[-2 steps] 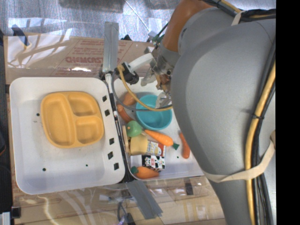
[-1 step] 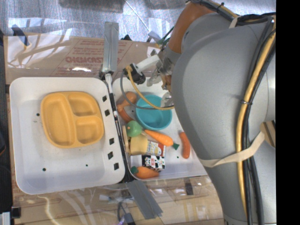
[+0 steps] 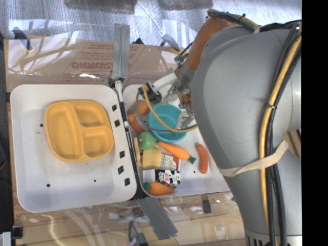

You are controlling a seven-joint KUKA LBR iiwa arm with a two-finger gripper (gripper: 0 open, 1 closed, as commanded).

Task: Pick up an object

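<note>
Camera view: you've got the end effector (image 3: 171, 94) low at the right bin's (image 3: 215, 181) far rim, grip state can't tell. Just beside it: one teal bowl (image 3: 165, 122). Nearer: two carrots (image 3: 174, 149), one sausage (image 3: 203, 158), tightly crowded. Left bin (image 3: 25, 188): one yellow tray (image 3: 78, 129), open margins.

Single grey arm (image 3: 246, 122) enters from the right side of the camera view, its bulky link covering most of the right half of the frame. Orange band (image 3: 205, 40) sits above the wrist, near top centre. Black and yellowish cables (image 3: 271, 111) run along the grey link's outer side. A pale strap (image 3: 256, 163) wraps across the lower part of the link. Wrist angles down and to the left. Claw (image 3: 177, 94) points down-left, low, largely hidden under wrist hardware. Finger state unclear from this angle.
</note>
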